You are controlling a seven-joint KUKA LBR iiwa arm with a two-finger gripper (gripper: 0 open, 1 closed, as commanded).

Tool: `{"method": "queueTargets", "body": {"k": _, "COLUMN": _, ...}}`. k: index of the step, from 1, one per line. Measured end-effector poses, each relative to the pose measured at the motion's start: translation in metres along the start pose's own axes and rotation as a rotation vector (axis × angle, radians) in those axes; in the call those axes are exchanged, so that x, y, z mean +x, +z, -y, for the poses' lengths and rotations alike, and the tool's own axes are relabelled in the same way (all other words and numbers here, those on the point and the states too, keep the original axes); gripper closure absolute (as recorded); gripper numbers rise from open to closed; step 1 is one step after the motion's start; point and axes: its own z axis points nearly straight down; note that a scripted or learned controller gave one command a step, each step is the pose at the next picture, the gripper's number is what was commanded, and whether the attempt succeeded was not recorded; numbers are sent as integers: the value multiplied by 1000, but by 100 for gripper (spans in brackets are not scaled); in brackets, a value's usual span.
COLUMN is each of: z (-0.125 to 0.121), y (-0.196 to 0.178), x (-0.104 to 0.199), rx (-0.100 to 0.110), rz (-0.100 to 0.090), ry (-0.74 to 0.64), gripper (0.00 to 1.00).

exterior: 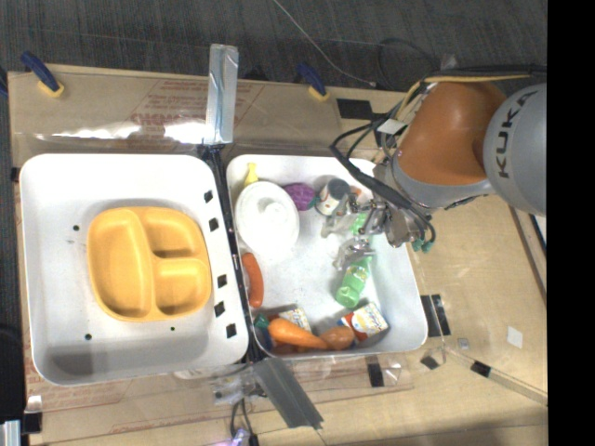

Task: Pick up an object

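Gripper (pixel 358 240) poised above green bottle (pixel 352 282) in right bin (pixel 409 277); finger state indiscernible. Descend centred, straddling bottle's narrow width.

Robot lab: taped cardboard bench (pixel 307 100) (clamped), trailing cables (pixel 297 26).

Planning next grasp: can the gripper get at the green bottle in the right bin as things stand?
Probably yes. The gripper sits just above the green bottle in the right bin, and nothing lies on the bottle. The small carton near its lower end could crowd a finger.
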Motion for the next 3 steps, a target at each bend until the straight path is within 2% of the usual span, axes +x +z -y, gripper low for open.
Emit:
{"method": "queueTargets", "body": {"k": 1, "z": -36, "y": -44, "x": 77, "rx": 5, "rz": 12, "ry": 99, "gripper": 100}}
{"method": "queueTargets", "body": {"k": 2, "z": -15, "y": 21, "x": 6, "rx": 2, "rz": 7, "ry": 438, "gripper": 100}}
{"method": "queueTargets", "body": {"k": 3, "z": 34, "y": -110, "x": -13, "rx": 1, "rz": 18, "ry": 896, "gripper": 100}}
